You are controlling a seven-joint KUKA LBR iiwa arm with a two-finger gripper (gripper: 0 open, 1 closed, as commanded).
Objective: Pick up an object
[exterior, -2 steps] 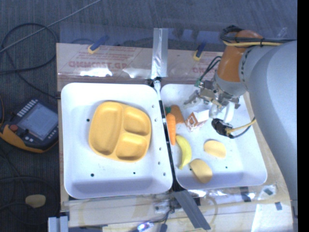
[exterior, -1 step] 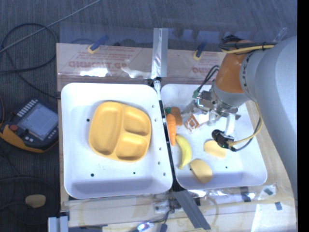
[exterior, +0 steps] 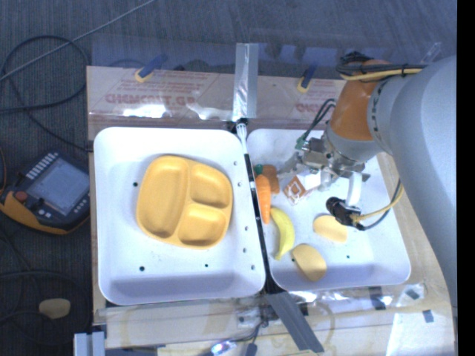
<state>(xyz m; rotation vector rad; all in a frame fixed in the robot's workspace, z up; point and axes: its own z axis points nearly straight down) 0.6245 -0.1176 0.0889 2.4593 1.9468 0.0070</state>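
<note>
The right bin holds several toy foods. An orange carrot lies along its left wall, with a yellow banana just below it. A tan potato-like piece sits near the front, and a pale yellow piece lies to its upper right. A small brown and white box rests in the middle of the bin. My gripper hangs low over the bin's upper middle, just right of and above that box. The wrist hides how it stands against the box.
The left bin holds a yellow divided plate. A black cable end dangles from the wrist over the right bin. The grey arm covers the bin's right side. A teach pendant lies off the bench at left.
</note>
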